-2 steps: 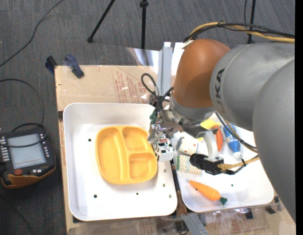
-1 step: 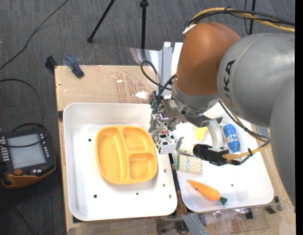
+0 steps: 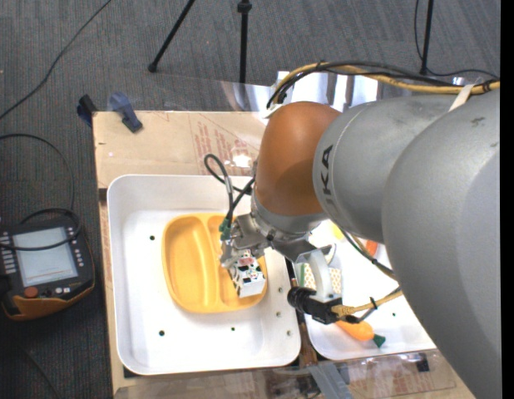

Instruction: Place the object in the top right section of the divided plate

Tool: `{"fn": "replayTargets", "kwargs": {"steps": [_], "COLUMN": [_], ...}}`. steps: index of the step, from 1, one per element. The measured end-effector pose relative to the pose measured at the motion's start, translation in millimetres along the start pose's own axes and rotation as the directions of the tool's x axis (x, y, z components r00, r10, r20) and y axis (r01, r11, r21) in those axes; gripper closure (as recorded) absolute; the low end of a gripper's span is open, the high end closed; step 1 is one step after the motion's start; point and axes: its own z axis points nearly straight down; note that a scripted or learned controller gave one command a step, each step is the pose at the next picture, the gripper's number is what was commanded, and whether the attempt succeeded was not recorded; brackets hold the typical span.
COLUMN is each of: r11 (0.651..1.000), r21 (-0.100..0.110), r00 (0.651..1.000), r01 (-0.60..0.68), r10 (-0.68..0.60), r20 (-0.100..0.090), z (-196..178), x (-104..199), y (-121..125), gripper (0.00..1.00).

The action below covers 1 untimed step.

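arm (image 3: 390,198): grey KUKA with orange band, comes in from the right of the view and covers most of the right bin and the plate's right part.
left bin (image 3: 132,306): shallow white tray, holds the divided plate.
right bin (image 3: 407,339): white, mostly under the arm; an orange carrot-like toy (image 3: 357,331) lies at its near edge.
divided plate (image 3: 190,264): yellow, sits a bit right of centre in the left bin; one large section on the left, smaller sections on the right, split by a ridge.
target section: top right of the plate, up near the wrist; partly hidden by the wrist and cables, so I can't tell if anything lies in it.
gripper (image 3: 244,273): points down over the right side of the plate, toward its lower right section.
object (image 3: 250,283): small white block with dark and red marks, right at the gripper tip; sits over the plate's lower right corner.
grasp state: can't tell. The block is at the tip, but whether it is clamped or just resting on the plate isn't visible.
key relation: target section lies away from the camera, up the view from the block, along the plate's right side. Short shift, same side of the ridge.
next move, my read: carry or nudge the block up-view into the top right section, then let go.
risk: block drops into the lower right section instead, or lands on the divider.
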Motion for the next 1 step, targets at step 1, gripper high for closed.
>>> {"fn": "replayTargets", "kwargs": {"steps": [1], "r11": [1.0], "r21": [-0.001], "r00": [1.0], "r01": [-0.001], "r10": [0.001], "r20": [0.0], "z": [-0.4], "x": [-0.1], "y": [0.2], "gripper": [0.0]}}
